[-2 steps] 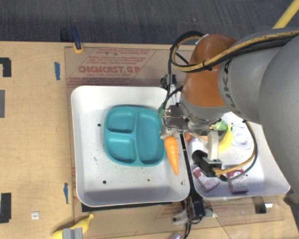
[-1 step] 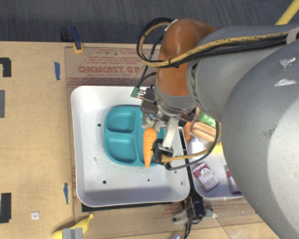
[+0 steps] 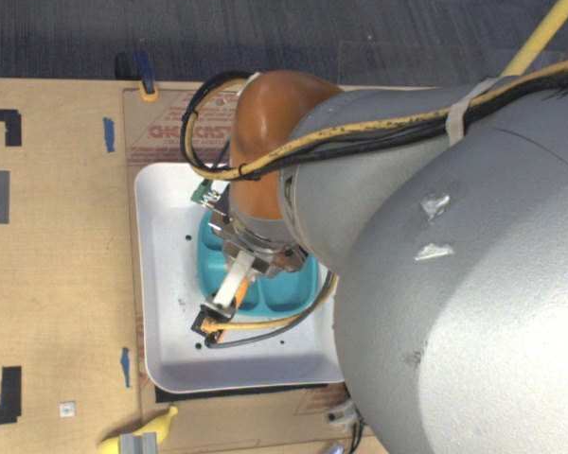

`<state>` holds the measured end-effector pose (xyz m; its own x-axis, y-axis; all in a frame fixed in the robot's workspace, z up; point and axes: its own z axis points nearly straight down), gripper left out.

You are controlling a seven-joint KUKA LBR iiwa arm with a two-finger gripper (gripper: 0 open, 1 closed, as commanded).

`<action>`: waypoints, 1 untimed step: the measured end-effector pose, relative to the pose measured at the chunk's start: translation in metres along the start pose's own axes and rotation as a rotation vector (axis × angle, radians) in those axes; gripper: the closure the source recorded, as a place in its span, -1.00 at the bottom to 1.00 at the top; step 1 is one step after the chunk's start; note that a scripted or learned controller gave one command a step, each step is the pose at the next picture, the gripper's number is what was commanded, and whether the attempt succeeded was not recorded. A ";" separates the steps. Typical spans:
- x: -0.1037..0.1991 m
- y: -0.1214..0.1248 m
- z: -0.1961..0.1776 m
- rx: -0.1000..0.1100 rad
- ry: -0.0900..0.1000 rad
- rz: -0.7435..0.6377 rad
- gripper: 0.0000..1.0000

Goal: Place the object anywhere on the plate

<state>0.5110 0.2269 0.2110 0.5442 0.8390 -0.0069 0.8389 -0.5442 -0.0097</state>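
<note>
We're seeing the arm [image 3: 435, 253] reaching over the white bin [image 3: 161, 253], covering its right side. The teal plate [image 3: 286, 296] is sitting nr the bin's centre, w/ the gripper [image 3: 256, 258] hovering over it. We can't tell if it's clenched or released. The object is prob hidden underneath, so placement is looking unconfirmed.

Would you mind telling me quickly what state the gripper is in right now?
Gripper: cannot be told; it hangs over the teal plate.
</note>
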 end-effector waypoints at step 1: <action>0.000 0.001 -0.011 -0.002 -0.002 -0.006 1.00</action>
<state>0.5120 0.2267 0.2215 0.5395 0.8419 -0.0085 0.8419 -0.5396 -0.0075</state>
